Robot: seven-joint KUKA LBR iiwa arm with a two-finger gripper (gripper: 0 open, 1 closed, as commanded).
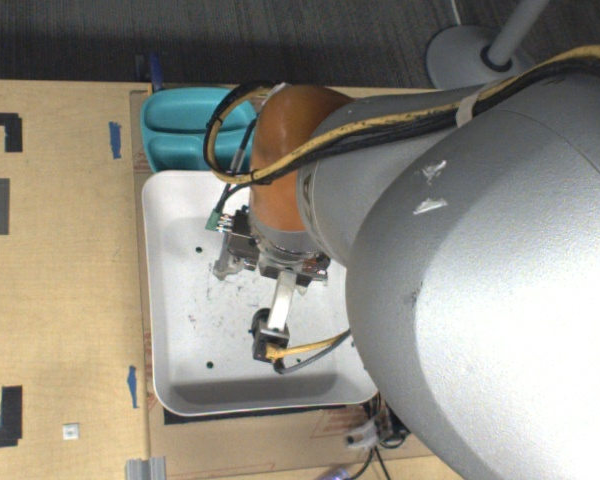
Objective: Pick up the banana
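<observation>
A grey robot arm (480, 268) reached over a white bin (175, 298), its gripper (267, 266) above the bin's scuffed floor; whether it was spread or closed could not be told. The arm hid the banana's place, so a good grasp likely needed centring over the fruit first

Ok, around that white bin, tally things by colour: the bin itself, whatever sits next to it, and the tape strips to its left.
White bin: 1
Teal thing at its far edge: 1
Blue tape strips on the bench, left of it: 2
Total: 4
</observation>
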